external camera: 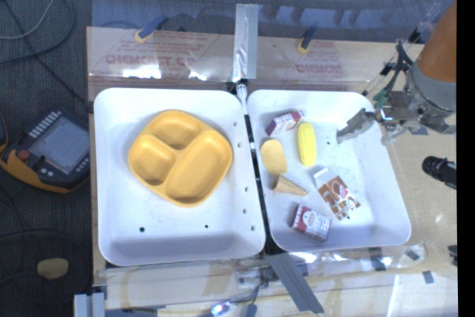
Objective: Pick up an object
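Several small items are lying loose in the right bin [386, 182], all candidates for picking. A yellow corn cob [306, 143] is resting upright in the view near the middle. Just left of it, a small red-and-white packet [284, 122] is sitting tilted near the bin's upper left. Below that, a toy ice-cream cone [278, 168] with a pale yellow scoop is lying on its side, its tip pointing lower right. A red-and-white carton [336, 194] is lying slantwise, and a red box [310, 223] is lying nearest the front wall.
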`<state>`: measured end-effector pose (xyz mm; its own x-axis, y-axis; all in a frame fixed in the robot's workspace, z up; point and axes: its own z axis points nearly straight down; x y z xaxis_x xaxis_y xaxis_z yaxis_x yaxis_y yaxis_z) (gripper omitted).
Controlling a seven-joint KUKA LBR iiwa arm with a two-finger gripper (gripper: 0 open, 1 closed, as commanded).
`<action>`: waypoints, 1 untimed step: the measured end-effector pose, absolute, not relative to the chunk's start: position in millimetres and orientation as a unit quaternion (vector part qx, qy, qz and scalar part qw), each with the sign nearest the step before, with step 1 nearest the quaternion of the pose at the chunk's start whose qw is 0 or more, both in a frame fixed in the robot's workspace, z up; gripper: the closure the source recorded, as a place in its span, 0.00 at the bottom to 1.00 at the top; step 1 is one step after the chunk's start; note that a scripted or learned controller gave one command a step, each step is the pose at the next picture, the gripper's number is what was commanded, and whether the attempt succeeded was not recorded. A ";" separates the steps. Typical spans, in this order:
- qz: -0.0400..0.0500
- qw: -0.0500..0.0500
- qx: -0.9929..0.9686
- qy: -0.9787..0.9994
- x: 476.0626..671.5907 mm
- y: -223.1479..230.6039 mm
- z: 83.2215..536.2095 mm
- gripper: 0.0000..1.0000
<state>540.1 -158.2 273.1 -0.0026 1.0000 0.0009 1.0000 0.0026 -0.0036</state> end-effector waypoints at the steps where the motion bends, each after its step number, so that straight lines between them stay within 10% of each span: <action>1: 0.001 0.002 -0.653 -0.757 574.6 -135.7 146.1 0.00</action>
<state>574.6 -135.7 146.1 -0.1460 0.9893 0.0024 0.9893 0.1460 -0.0042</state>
